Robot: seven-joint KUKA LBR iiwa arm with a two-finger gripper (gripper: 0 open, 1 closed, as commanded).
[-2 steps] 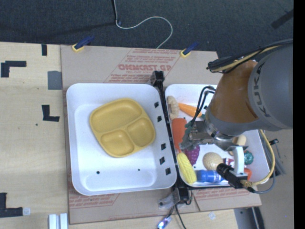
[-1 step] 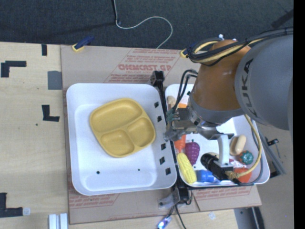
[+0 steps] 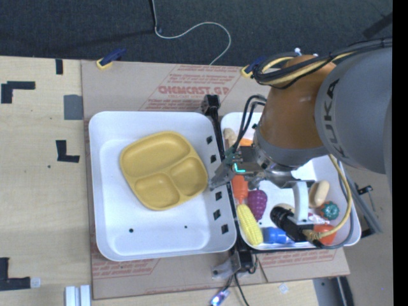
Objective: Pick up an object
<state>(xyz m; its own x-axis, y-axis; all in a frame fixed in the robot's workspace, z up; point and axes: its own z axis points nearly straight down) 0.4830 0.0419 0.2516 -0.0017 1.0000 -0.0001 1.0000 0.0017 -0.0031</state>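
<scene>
Corn (image 3: 249,224) serves as the marker here, a yellow cob lying in the right bin (image 3: 336,171) against the wall it shares with the left bin (image 3: 102,190). Just beside the cob sit a purple grape bunch (image 3: 257,203) and a blue piece (image 3: 275,236). An orange carrot (image 3: 239,189) touches the cob's far end. Well right of the cob lie a tan egg shape (image 3: 320,193), a teal ball (image 3: 330,210) and an orange-red piece (image 3: 325,236). The pincer (image 3: 237,171) hangs over the carrot, just beyond the cob — whether it is spread or pressed together I cannot tell. Left of the cob, across the wall, the left bin holds a yellow three-compartment plate (image 3: 164,169). Both bins rest on the desk (image 3: 38,171).
</scene>
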